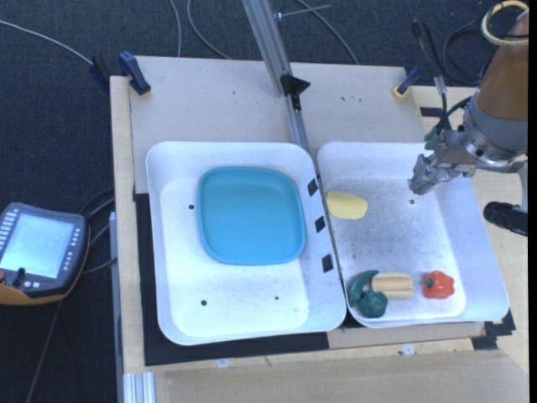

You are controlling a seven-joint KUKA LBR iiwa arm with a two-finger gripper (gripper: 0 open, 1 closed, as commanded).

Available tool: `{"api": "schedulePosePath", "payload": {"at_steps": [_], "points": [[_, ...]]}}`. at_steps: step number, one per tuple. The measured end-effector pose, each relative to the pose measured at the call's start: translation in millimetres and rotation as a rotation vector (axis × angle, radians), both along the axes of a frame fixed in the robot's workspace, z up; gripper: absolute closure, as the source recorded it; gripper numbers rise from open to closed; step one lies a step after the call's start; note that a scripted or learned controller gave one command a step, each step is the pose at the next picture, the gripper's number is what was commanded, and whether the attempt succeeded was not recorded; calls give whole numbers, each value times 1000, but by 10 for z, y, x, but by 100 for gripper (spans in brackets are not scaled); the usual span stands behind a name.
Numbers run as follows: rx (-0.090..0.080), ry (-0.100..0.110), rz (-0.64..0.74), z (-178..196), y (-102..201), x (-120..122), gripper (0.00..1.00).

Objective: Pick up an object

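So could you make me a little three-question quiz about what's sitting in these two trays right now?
1. True or false: the blue plate lies in the left bin.
2. Which item lies nearest the gripper?
A. yellow piece
B. red pepper
C. green vegetable
3. Fill in: the tan block lies between the green vegetable and the ____.

Key
1. True.
2. A.
3. Red pepper; all three line the right bin's near edge.
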State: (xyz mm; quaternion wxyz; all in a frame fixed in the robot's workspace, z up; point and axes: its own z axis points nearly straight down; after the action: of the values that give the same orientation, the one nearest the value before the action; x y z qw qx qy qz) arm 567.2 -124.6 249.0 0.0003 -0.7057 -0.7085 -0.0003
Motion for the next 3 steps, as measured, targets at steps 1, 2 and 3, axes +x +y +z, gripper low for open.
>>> {"api": "schedulePosePath", "payload": {"at_steps": [1, 2, 3], "points": [[0, -1, 1, 61, 590, 19, 100], [0, 1, 0, -66, 1077, -20, 100], [1, -1, 1, 21, 1599, -10, 100]]}}
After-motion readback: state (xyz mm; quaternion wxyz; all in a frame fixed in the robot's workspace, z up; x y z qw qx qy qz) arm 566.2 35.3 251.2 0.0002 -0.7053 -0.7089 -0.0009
